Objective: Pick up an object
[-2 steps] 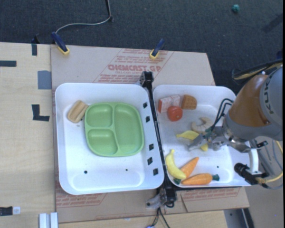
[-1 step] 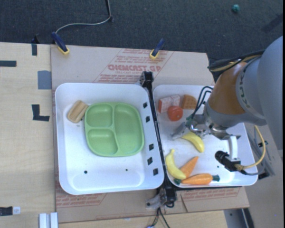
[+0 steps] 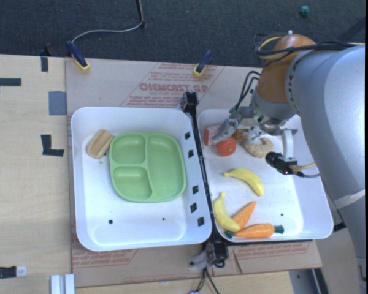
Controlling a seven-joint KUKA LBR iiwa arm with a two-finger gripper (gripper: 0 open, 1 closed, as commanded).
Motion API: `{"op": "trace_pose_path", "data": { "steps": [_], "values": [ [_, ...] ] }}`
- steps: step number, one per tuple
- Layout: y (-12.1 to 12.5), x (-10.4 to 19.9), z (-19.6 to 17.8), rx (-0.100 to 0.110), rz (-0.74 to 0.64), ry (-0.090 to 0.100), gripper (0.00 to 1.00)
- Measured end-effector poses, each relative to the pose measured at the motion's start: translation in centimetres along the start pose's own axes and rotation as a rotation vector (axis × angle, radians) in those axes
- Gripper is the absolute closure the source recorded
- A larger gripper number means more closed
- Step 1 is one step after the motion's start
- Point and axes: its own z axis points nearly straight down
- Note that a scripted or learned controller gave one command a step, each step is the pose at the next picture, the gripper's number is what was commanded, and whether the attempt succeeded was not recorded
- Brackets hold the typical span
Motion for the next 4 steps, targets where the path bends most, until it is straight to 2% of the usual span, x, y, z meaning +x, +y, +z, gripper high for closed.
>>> {"op": "trace_pose_path", "data": {
  "steps": [1, 2, 3, 4],
  "values": [
    [-1.0, 0.1, 2.2, -0.001, 0.000, 0.000, 0.00],
    [1.8, 0.4, 2.3, 0.015, 0.003, 0.001, 0.00],
    [-2.0, 0.2, 2.2, -0.001, 0.001, -0.001, 0.00],
    [0.1, 0.3, 2.2, -0.001, 0.001, 0.000, 0.00]
  ]
}}
